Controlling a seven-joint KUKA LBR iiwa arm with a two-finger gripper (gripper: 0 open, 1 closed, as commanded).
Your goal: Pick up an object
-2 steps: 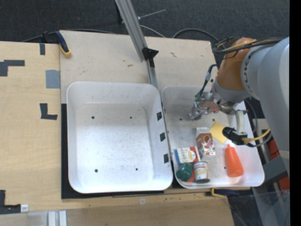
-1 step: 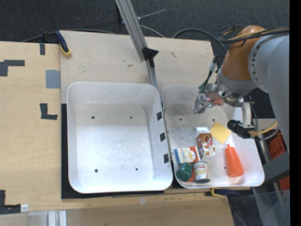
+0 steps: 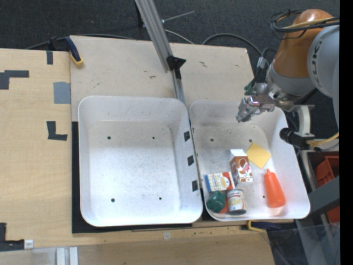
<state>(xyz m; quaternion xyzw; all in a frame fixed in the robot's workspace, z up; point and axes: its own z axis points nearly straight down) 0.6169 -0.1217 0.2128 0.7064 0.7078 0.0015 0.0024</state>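
worktop [image 3: 138, 70]: pale wood, grey tape marks [image 3: 62, 93] at left | floor [image 3: 83, 7]: dark carpet beyond far edge | pole [image 3: 157, 29]: metal, slanted over worktop from top | cables [image 3: 220, 37]: lay behind worktop | clamp [image 3: 74, 51]: blue-yellow, far left corner | light: even, soft

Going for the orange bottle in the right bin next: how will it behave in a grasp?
The orange bottle lies on its side, so its rounded body may roll if nudged. It looks like smooth plastic, probably slippery. It lies near the right bin's wall, likely cramping one side.
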